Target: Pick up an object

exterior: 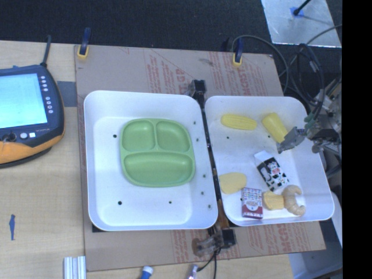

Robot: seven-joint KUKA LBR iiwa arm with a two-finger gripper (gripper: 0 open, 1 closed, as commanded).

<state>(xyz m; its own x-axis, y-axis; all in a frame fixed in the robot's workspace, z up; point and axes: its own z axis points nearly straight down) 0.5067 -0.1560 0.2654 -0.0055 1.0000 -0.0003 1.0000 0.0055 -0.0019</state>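
I count two white bins: the left bin (99, 208) holds a green divided plate (156, 152); the right bin (317, 173) holds corn (238, 121), a yellow block (274, 126), a black-and-white packet (272, 172), a yellow slice (233, 182), a red carton (252, 203) and a croissant (294, 199). The gripper (305, 133) hangs at the right bin's far edge, near the yellow block. I cannot tell how its jaws stand.

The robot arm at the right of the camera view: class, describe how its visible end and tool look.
The tool is a slim, dull grey metal piece that narrows toward its tip. Behind it sits a cluttered grey wrist assembly with small teal-green marks. Dark cables loop along the bench nearby.
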